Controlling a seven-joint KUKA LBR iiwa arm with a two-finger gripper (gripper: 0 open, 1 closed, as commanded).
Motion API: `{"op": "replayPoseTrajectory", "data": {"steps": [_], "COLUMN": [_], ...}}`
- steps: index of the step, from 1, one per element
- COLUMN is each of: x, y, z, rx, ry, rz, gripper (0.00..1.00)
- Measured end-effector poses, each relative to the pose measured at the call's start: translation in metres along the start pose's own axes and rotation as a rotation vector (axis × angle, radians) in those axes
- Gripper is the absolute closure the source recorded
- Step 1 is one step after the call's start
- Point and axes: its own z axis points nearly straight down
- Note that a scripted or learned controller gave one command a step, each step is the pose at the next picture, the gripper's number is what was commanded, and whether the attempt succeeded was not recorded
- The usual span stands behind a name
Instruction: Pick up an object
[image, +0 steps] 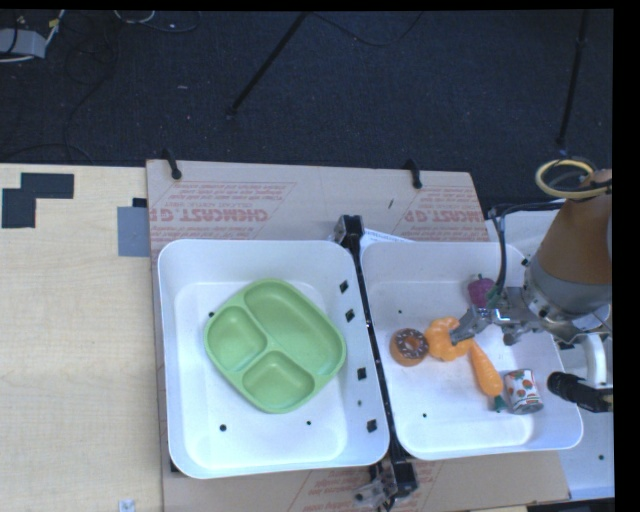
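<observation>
We see our gripper (462, 337) down in the right bin (440, 440), its tips at the yellow-orange toy (442, 338). Whether it clamps the toy, we cannot tell.

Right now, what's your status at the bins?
Claw low in right white bin, at the yellow-orange toy. Brown donut, orange carrot, small printed can close by. Green divided plate in left bin.
</observation>
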Motion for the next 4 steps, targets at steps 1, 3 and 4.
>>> {"op": "replayPoseTrajectory", "data": {"steps": [1,3,4], "x": [0.001,-0.005,-0.006], "y": [0.0,-0.005,-0.004], "z": [0.053,-0.02,-0.073], "rx": [-0.001,-0.01,-0.01], "ry": [0.001,-0.003,-0.003], "rz": [-0.001,0.005,-0.002], "gripper": [0.0,1.0,1.0]}}
